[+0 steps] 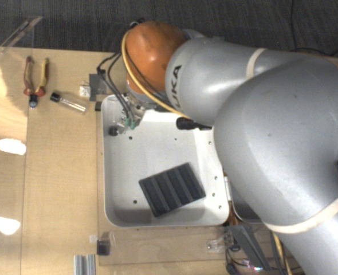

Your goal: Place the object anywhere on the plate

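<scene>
Camera view shows the tool (125,121) low at the bin's (116,208) eleven o'clock corner, under the arm's orange band (152,53); whether it is spread or pinching anything I cannot tell. Towards five o'clock from it, a dark ribbed rectangular block (172,189), probably the object, lies flat on the bin floor, well apart from the tool. I can make out no plate. By my judgement the placing is not yet done. Pliers (35,79) and a small vial (69,102) lie on the surface (48,188) at nine o'clock.
</scene>
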Robot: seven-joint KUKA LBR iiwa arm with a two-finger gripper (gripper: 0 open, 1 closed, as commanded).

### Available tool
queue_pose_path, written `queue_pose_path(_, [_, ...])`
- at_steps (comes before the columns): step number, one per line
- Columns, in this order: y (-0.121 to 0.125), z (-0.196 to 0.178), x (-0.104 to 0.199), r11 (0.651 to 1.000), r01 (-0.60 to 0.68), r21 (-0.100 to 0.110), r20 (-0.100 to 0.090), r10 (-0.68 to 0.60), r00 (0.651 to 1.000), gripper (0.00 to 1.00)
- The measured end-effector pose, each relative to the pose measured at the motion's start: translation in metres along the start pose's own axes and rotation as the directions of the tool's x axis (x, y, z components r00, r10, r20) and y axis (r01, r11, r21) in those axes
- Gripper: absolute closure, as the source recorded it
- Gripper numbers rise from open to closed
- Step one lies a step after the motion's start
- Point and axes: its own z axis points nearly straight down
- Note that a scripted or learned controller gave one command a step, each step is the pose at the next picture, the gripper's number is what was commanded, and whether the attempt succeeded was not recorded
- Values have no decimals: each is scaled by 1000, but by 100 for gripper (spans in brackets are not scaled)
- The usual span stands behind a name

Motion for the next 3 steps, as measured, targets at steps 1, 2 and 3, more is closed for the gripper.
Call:
queue_pose_path(1, [1, -13, -1, 1000, -1, -7, 4, 1, 1000, 100])
queue_pose_path(2, [0, -25, 6, 849, 529, 5, -1, -529, 849, 100])
queue_pose_path(3, [12, -121, -1, 724, 689, -6, 1, -689, 724, 100])
